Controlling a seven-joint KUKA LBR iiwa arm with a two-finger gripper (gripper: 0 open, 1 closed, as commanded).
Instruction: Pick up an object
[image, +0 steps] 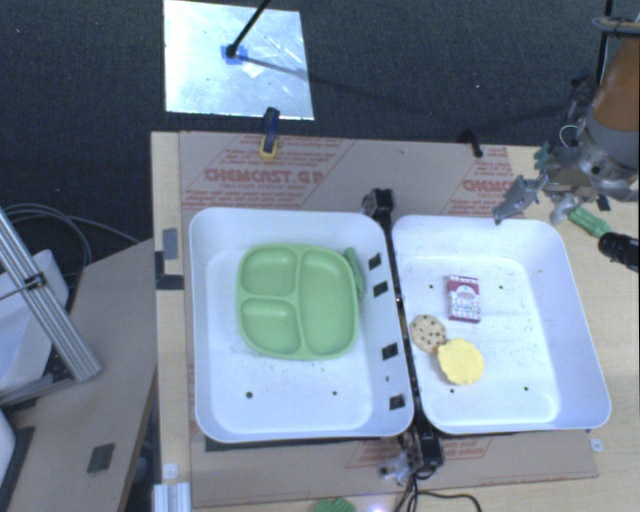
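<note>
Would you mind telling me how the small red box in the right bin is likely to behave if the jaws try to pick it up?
The red box lies flat on the bin floor, so it probably won't roll or tip. It looks like thin card, likely light and somewhat crushable. Lying low, it may slide when pushed rather than lift.

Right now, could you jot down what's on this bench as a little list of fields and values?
left bin: holds a green divided tray
right bin: holds three small things
small red box: lies flat, apart from the others
spotted cookie: touches the yellow disc
yellow disc: nearest the front wall
gripper: above the right bin's far right corner, holding nothing
bench top: cardboard sheet under both bins
</note>
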